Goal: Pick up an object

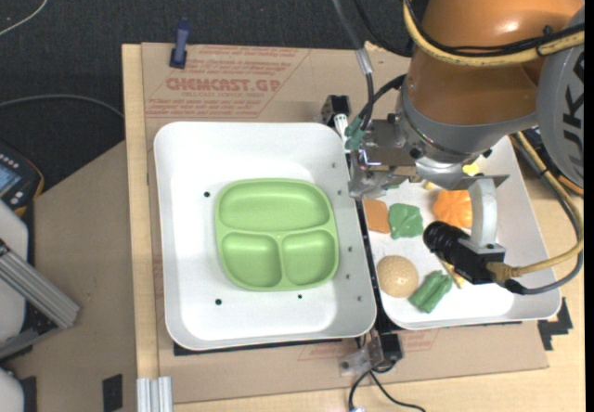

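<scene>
My gripper (379,180) hangs low over the back left part of the right bin (534,215), under the big orange wrist band. Just in front of it lie a small tan-orange piece (375,215) and a green lumpy piece (405,220). An orange object (453,206) sits to their right, partly hidden by the arm. Nearer the front edge rest a beige round object (397,276) and a green cylinder-like piece (432,291). No object shows between the gripper's parts.
The left bin (186,215) holds a light green divided plate (277,234) in its middle. A raised rim (357,234) separates the two bins. Cardboard lies under both bins, with a blue clip (180,44) at the back left.
</scene>
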You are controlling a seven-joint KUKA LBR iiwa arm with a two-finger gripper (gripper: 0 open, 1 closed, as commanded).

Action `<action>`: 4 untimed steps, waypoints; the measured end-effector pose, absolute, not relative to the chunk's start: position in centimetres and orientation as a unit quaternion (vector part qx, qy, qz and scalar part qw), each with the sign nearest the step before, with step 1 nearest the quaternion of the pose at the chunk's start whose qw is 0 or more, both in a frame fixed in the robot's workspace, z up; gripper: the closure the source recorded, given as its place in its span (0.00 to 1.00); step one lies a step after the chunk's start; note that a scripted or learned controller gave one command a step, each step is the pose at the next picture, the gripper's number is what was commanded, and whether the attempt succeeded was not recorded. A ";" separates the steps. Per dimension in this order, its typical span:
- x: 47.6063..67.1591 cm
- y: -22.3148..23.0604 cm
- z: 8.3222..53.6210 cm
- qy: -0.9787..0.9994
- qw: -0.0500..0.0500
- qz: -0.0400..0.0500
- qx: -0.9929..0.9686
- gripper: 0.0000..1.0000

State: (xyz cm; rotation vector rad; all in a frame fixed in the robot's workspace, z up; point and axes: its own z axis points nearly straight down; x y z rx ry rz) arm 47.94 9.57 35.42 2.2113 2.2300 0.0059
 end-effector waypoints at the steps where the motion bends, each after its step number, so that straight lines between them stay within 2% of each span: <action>1: 48.0 10.5 36.2 0.707 0.001 0.001 0.707 1.00; 2: 48.0 10.5 37.3 0.708 0.002 0.002 0.707 1.00; 3: 47.9 7.4 32.3 0.705 -0.002 -0.003 0.709 1.00; 4: 47.9 11.0 32.8 0.708 0.000 0.001 0.706 1.00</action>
